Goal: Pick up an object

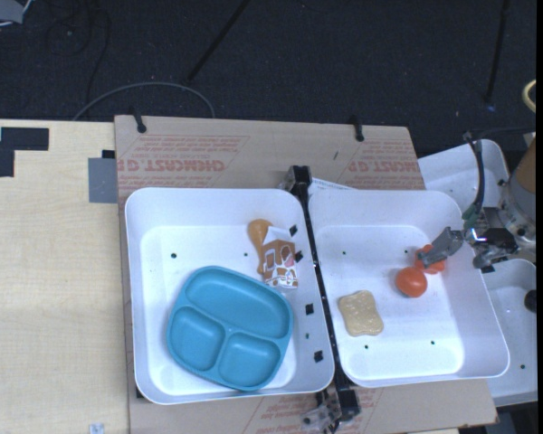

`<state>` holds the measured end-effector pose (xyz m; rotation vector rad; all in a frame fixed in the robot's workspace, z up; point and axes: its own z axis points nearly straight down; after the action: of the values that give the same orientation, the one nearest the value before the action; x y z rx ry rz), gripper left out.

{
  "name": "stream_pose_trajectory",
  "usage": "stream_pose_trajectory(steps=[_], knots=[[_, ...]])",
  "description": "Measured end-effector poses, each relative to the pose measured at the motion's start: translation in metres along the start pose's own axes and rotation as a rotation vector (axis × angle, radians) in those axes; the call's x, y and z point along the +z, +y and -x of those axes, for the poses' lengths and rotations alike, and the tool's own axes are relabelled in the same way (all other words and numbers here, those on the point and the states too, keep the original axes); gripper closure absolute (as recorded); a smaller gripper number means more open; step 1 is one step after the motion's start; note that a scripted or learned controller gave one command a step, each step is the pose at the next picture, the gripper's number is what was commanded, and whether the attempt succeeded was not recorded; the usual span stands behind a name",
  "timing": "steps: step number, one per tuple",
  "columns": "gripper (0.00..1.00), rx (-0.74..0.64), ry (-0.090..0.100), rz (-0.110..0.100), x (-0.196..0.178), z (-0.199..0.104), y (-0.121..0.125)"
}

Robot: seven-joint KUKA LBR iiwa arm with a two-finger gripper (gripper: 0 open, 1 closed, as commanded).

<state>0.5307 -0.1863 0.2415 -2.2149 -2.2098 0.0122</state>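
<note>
The end effector (pixel 448 247) reaches in over the right bin (pixel 389 355) from 3 o'clock, its fingers spread apart with nothing between them. One grey finger (pixel 442 242) lies just beside a small red-orange ball (pixel 412 281), which sits at about 3 o'clock in that bin. A tan biscuit-shaped piece (pixel 360 314) lies toward 7 o'clock from the ball. In the left bin (pixel 149 242), a blue divided plate (pixel 228 327) fills the 6 o'clock part, with a patterned packet (pixel 279 264) and an orange-brown piece (pixel 258 232) at 1 o'clock.
</note>
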Motion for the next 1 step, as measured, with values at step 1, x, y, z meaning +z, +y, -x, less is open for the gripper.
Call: stream_pose_trajectory(steps=[1], knots=[[0.00,-0.003,-0.002,0.011,-0.0062,-0.0001,0.0023]])
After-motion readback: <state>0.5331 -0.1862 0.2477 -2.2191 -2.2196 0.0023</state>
